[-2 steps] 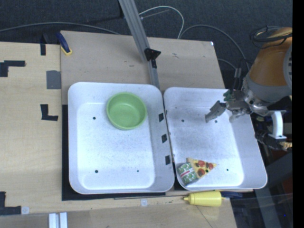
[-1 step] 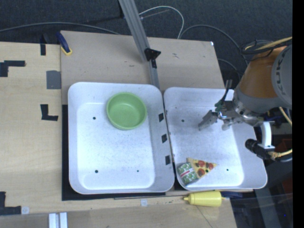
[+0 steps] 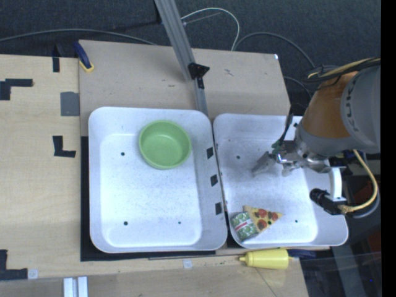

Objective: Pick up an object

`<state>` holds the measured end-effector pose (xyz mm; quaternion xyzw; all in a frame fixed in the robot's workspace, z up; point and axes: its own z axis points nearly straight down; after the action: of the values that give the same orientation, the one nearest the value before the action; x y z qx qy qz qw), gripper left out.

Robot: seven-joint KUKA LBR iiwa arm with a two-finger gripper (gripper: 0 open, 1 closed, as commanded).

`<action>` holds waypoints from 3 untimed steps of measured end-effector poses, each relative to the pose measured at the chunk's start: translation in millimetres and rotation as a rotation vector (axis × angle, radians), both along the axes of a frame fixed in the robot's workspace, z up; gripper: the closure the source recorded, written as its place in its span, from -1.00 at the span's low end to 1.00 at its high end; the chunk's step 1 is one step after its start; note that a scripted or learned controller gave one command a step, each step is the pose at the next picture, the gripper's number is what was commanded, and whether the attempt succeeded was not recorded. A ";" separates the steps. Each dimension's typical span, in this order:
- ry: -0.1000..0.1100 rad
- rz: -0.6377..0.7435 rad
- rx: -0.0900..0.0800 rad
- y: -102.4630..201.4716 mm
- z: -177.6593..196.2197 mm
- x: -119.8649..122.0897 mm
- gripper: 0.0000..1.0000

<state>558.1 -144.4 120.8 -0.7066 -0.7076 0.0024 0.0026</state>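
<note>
- 2 white bins are sitting on the worktop (image 3: 247, 73); a green bowl (image 3: 164, 144) is lying in the left bin (image 3: 105, 228).
- I am hovering the tool (image 3: 272, 161) over the right bin (image 3: 247, 129), fingers spread, gripping nothing.
- I am judging this the approach: a pizza slice toy (image 3: 255, 220) is lying near the front edge, so the next move is calling for a shift there and a descent.

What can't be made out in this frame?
- Gripper: small and blurred over the right bin; open or shut can't be told.
- Pizza slice and the packet beside it: too small to read print or detail.
- Yellow bottle: label unreadable.
- Arm: cut off by the right edge.
</note>
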 end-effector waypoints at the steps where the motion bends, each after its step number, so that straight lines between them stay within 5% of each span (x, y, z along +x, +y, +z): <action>1: -0.004 0.001 0.000 0.6 12.6 1.0 1.00; 3: -0.011 0.000 -0.001 12.2 111.0 -3.1 1.00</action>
<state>555.0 -132.1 231.8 -0.7065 -0.7077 -0.0011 -0.0016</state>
